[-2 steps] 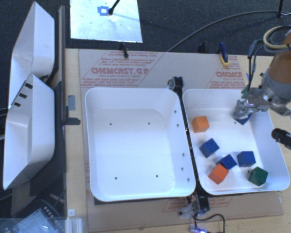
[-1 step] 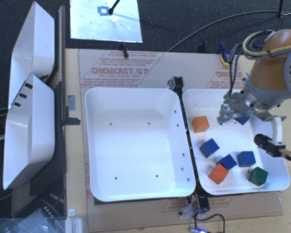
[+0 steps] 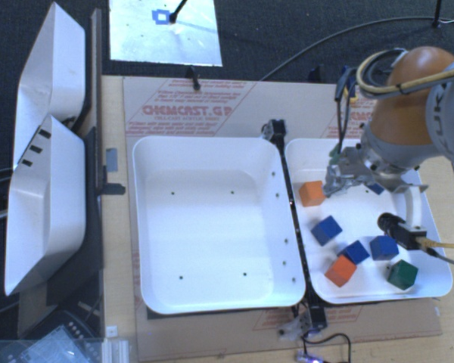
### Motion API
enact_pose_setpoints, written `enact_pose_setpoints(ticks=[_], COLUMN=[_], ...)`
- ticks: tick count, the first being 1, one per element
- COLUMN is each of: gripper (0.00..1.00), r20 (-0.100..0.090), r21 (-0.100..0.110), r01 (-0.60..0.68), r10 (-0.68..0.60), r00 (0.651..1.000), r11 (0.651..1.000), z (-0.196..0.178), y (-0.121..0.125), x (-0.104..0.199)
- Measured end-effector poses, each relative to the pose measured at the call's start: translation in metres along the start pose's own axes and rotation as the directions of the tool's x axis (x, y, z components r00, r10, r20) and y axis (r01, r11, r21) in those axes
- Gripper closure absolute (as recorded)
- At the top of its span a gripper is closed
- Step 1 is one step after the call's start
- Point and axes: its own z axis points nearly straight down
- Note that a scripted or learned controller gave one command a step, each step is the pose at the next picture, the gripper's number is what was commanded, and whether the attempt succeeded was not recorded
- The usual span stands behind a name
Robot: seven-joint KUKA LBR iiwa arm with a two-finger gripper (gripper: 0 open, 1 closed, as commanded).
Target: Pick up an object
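While the state of the grey two-finger gripper (image 3: pixel 337 178) cannot be told, it is seen low in the right white plastic bin (image 3: pixel 439 277), the small orange cube (image 3: pixel 312 193) lying just at its seven o'clock, so the approach step is judged in hand and a short shift onto that cube is called for.

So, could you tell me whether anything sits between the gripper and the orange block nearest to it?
Nothing visible does. The gripper hangs in the right bin, just right of the orange block, with bare white floor between them. The nearest blue block lies below that path, apart from both.
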Motion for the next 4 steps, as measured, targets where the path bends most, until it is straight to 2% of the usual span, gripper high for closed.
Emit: enact_pose_setpoints(ticks=[2,3,4], gripper=[1.0,1.0,0.0], r20=[0.0,0.0,0.001], r21=[0.001,-0.001,0.0], r01=[-0.001,0.001,-0.004], r10=[0.001,-0.001,0.004], r00=[1.0,1.0,1.0], r11=[1.0,1.0,1.0], z=[0.0,-0.016,-0.015], y=[-0.023,-0.037,-0.037], x=[0.09,0.14,0.137])
